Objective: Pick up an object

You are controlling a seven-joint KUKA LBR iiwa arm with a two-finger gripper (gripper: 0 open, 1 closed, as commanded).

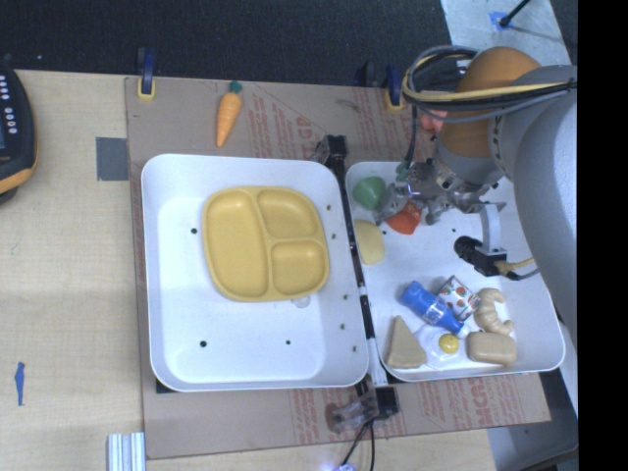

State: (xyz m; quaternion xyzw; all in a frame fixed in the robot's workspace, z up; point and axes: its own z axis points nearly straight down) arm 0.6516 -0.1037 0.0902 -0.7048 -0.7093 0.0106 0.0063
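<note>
Hovering low at right bin's point(549, 361) far-left corner: gripper point(410, 202), beside green point(370, 191) and red pieces point(403, 221). Finger state: cannot tell. Leaving open floor toward bin's middle.

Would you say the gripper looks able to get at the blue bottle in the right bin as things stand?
Probably yes: the blue bottle lies uncovered from above, though a small packet crowds one side; the gripper sits farther up the right bin.

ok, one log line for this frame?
arm: over right bin | gripper: low, beside orange-red item and green item | grasp: unconfirmed | left bin: yellow tray
</note>
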